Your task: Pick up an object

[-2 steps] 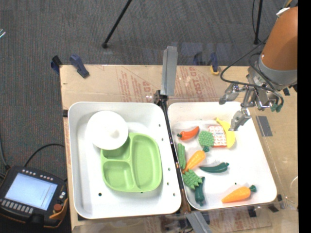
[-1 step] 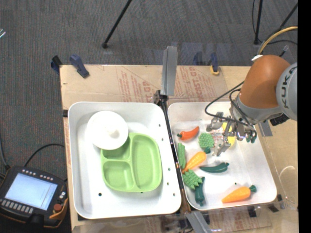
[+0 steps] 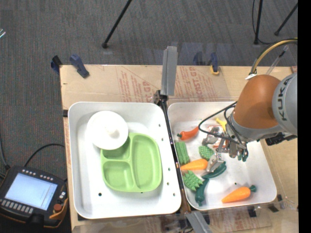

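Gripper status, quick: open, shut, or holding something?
Gripper: low in the right bin, over the orange carrot and dark green toy. Open or shut cannot be told, and no object is seen held.

Toy vegetables scattered in the right bin (image 3: 270,174)

An orange carrot (image 3: 195,165) is laid mid-bin between green ridged pieces (image 3: 182,152); a second carrot (image 3: 238,194) is seen near the front right corner, a dark green piece (image 3: 208,179) between them, a red-orange pepper (image 3: 188,133) further back.

A robotics lab: tripod legs (image 3: 119,17), teach pendant (image 3: 33,194), clamped cardboard bench (image 3: 121,81).
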Robot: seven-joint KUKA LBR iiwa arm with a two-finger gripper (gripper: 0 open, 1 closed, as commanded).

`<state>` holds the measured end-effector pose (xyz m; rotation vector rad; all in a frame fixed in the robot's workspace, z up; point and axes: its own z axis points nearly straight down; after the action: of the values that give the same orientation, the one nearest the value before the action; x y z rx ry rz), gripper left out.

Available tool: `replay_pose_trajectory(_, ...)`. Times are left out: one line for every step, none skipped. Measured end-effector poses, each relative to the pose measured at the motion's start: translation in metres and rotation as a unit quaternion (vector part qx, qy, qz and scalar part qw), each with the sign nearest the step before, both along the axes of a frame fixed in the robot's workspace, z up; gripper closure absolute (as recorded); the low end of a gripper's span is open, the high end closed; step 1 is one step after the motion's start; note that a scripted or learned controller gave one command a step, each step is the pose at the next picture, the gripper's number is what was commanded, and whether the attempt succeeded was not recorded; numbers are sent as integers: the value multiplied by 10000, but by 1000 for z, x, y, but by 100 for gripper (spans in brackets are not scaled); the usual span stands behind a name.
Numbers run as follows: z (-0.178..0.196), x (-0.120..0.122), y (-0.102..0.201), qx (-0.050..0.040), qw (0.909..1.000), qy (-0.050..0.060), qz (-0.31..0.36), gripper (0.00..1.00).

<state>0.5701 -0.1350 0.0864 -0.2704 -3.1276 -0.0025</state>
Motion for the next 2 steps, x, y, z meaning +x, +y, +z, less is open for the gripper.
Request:
replay_pose_trajectory(0,-61,41,2,9998,8,-184,0)
replay_pose_trajectory(0,-61,53,-4,9961,6,-883,0)
